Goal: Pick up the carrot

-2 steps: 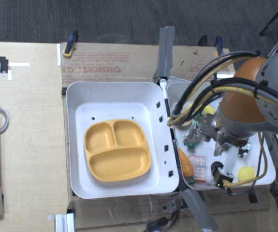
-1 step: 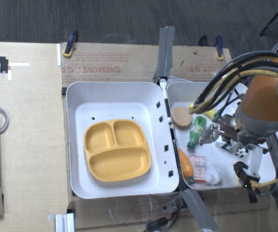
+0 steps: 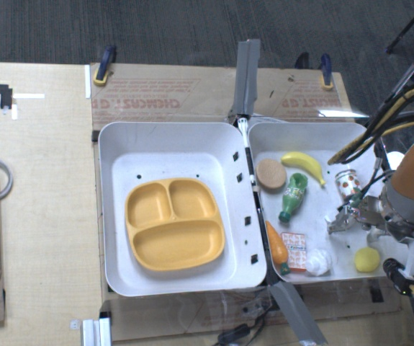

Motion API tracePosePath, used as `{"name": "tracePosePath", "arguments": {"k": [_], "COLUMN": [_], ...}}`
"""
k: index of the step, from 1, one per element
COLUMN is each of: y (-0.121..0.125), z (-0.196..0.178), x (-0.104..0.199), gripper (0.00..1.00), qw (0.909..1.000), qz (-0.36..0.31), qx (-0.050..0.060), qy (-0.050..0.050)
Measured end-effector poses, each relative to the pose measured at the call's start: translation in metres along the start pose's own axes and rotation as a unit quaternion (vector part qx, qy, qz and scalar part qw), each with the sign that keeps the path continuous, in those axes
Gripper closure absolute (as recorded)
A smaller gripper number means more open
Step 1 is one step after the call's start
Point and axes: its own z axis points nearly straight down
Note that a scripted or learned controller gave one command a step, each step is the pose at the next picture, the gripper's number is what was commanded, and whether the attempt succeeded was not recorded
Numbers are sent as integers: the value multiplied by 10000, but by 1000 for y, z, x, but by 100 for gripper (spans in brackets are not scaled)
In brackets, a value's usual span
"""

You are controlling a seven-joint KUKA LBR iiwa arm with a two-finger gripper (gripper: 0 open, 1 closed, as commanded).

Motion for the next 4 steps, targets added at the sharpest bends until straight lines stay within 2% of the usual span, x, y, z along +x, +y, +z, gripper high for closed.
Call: {"name": "tracePosePath", "arguments": {"k": [1, 2, 3, 4], "y": [-1, -31, -6, -34], "z": [-97, -99, -111, -99], "x": [70, 170, 165, 124], "gripper": [0, 0, 0, 0], "qw": [9993, 9947, 9851, 9874], "qz": [366, -1030, -1718, -1585], "qx": [6, 11, 0, 9], "qy": [-6, -9, -13, -10]}}
